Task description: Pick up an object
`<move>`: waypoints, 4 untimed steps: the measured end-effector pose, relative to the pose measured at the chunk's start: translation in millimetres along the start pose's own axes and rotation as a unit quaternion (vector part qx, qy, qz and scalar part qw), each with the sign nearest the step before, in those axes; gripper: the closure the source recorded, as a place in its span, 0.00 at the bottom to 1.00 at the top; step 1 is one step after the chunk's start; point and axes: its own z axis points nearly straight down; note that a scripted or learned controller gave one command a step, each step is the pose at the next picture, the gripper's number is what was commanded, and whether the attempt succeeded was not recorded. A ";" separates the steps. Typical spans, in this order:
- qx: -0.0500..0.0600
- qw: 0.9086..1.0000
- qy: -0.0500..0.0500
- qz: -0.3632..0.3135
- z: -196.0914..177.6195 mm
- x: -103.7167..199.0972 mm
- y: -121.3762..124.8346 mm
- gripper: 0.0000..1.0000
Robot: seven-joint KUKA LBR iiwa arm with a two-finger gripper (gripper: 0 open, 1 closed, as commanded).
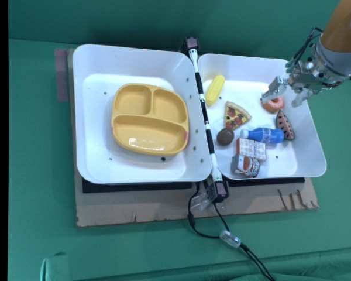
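The right bin holds a yellow corn cob, a pizza slice, a brown round piece, a blue bottle lying on its side, a red-and-white carton, a watermelon slice and an orange donut. My gripper hangs above the bin's far right part, its two fingers spread open on either side of the donut's upper edge. Nothing sits between the fingers.
The left bin carries a yellow divided tray. A black-and-white bar runs between the bins, with a cable trailing off the front. Green cloth surrounds the bench.
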 end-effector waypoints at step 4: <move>-0.004 1.000 -0.002 -0.002 104.0 16.8 102.6 0.00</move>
